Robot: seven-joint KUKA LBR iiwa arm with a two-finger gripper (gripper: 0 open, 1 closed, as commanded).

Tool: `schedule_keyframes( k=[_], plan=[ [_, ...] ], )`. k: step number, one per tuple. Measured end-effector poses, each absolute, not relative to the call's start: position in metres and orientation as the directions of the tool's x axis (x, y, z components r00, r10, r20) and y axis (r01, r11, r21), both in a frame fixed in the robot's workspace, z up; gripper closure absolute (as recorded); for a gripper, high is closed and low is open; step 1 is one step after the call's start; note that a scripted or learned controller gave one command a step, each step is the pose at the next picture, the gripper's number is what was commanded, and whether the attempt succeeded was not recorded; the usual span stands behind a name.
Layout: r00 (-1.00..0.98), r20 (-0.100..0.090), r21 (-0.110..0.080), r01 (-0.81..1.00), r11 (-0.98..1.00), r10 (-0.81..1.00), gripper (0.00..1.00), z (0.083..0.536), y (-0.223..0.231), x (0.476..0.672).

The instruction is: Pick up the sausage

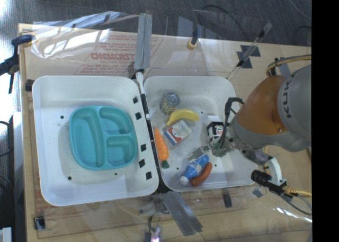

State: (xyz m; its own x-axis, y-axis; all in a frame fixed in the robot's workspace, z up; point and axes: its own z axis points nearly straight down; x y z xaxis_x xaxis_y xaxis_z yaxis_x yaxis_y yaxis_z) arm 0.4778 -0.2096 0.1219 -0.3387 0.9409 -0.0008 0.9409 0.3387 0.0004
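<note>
The sausage (202, 174) is a short reddish-brown piece lying at a slant near the front wall of the right bin (241, 178). It touches the right side of a blue bottle (193, 168). My gripper (216, 147) hangs over the right part of that bin, up and to the right of the sausage and apart from it. Nothing shows in its grasp. The grey arm with its orange band (263, 112) reaches in from the right.
The right bin also holds a carrot (161, 144) along its left wall, a banana (182, 115), a small red and white carton (178, 131) and a tin can (170, 102). A teal divided tray (103, 137) lies in the left bin (47, 103).
</note>
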Motion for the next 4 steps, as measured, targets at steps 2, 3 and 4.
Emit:
schedule_keyframes(
  k=[2, 3, 4],
  plan=[
    [-0.215, 0.003, -0.002, 0.977, 0.215, 0.977, 0.0, 0.092, -0.21, 0.477],
    [-0.313, 0.0, 0.0, 0.95, 0.313, 0.95, 0.0, 0.133, -0.211, 0.477],
    [-0.393, 0.003, -0.002, 0.92, 0.393, 0.92, 0.0, 0.104, -0.194, 0.476]
  ],
)
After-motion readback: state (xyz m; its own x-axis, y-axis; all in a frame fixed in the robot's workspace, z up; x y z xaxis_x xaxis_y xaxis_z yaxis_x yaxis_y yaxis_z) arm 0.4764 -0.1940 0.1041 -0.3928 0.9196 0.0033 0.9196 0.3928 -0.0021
